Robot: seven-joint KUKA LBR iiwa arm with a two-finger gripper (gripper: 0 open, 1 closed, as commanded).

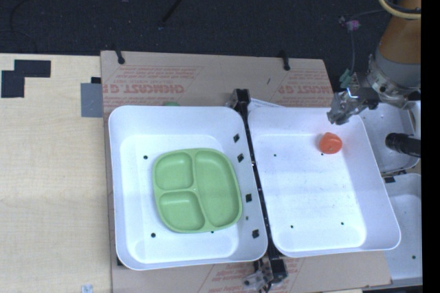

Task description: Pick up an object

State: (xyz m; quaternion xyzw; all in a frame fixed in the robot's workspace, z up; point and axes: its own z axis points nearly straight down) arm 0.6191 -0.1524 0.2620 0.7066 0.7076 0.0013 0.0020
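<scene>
Toward the lower left of the frame, a green divided plate [197,190] is seen lying flat in the left bin [130,147], while the right bin [323,216] on the desk [48,181] carries a small orange object [331,143] near its upper right corner. Rounded and smooth-looking, the orange object is judged light and fairly stiff, perhaps prone to rolling, and best taken across its middle. Just above it, at the bin's upper right rim, the gripper [342,108] is seen, with nothing visibly held; whether it is spread or closed cannot be told.

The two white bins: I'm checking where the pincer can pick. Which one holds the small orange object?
The right bin, nearest the pincer, holds the orange object. The left bin holds a green divided plate.
</scene>
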